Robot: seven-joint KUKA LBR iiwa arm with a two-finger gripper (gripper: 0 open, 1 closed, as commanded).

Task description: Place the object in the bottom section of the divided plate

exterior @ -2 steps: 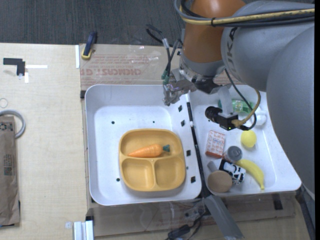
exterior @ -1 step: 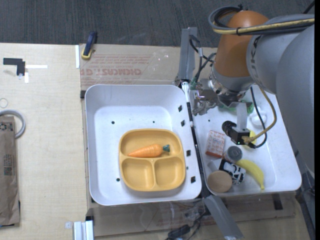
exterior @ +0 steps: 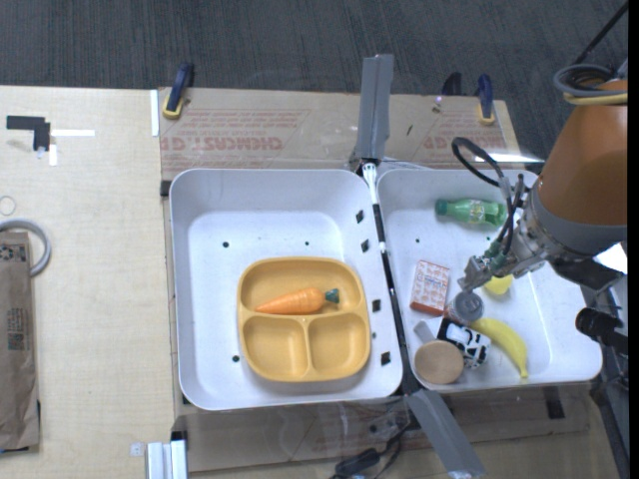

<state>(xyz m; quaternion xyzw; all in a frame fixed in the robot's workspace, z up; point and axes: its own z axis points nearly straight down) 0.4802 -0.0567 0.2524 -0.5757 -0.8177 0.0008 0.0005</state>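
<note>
Two shallow white bins are seen side by side on the surface (exterior: 80,297). In the left bin (exterior: 200,267) a yellow divided plate (exterior: 303,319) is placed, with one long section at the top and two smaller sections along its bottom edge. A toy carrot (exterior: 297,300) is laid across the top section, its green end pointing right. In the right bin (exterior: 559,367) several things are gathered: a green bottle (exterior: 469,210) lying on its side near the far wall, a small red and white packet (exterior: 430,286) toward the left, a banana (exterior: 507,344) near the front right, a black and white item (exterior: 466,341) just beside the banana, and a tan round lid or cup (exterior: 437,363) at the front. A small yellow object (exterior: 499,284) is seen just under the pincer (exterior: 483,271), which is lowered into the right bin from the right. Whether the pincer is apart or together cannot be told from this view, and nothing can be confirmed as clamped in it. A brown paper bag (exterior: 18,337) is laid at the far left of the surface.
</note>
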